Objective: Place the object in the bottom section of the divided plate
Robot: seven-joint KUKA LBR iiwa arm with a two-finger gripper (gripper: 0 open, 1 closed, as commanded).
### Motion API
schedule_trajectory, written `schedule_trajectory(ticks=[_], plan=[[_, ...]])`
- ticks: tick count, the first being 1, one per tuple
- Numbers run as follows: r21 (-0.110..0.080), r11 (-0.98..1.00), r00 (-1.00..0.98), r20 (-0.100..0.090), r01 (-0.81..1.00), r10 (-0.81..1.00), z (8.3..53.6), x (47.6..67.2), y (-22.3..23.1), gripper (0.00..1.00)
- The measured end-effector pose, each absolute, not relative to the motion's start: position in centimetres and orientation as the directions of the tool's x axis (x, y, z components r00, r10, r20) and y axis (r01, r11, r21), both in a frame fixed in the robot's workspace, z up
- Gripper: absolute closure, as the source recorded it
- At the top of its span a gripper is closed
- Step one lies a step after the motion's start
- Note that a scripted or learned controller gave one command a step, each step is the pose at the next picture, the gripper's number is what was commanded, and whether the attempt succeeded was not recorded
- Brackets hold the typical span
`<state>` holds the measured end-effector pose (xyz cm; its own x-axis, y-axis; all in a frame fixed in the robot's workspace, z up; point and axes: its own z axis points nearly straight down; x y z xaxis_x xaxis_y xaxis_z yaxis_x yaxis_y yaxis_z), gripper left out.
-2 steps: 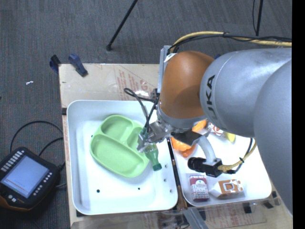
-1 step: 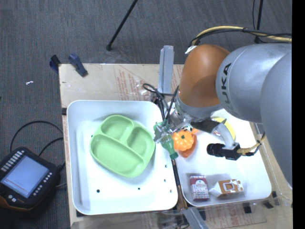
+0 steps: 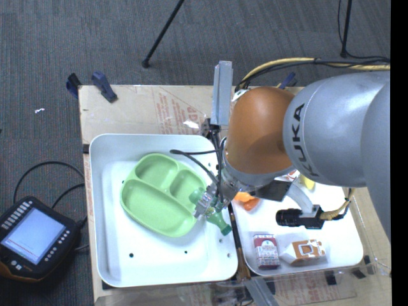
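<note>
— Where's the green object (image 3: 220,224) from where you stand?

— At the plate's four o'clock edge, just off the rim of the divided plate (image 3: 164,195), lying on the white floor of the left bin (image 3: 102,203). It's a small teal-green piece, tilted, its lower end pointing toward five o'clock. Too small for me to make out its shape.

— Does the claw have it?

— The gripper (image 3: 208,203) sits right above it, at the object's eleven o'clock, over the plate's right rim. The metal tips look close to the green piece, maybe touching its upper end, but I can't tell whether the fingers are apart or pressed on it; the wrist hides too much.

— And the plate?

— Pale green, three sections: one long section along its lower left side, two smaller ones along the upper right. It lies slantwise in the left bin.

— What's past that?

— At three o'clock, the right bin (image 3: 344,247), with a dark red packet (image 3: 266,250), a white and orange carton (image 3: 306,251) beside it, and something orange (image 3: 247,202) under the arm. The grey arm (image 3: 338,132) with its orange band (image 3: 258,129) comes in from the right. A pendant with a screen (image 3: 35,234) lies on the carpet at nine o'clock.
</note>
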<state>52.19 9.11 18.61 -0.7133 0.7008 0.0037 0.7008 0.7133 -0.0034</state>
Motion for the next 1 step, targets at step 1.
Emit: schedule_trajectory(ticks=[1], plan=[[-0.004, 0.411, -0.411, 0.001, 0.912, 0.912, 18.6, 56.53, 6.23, 1.0]])
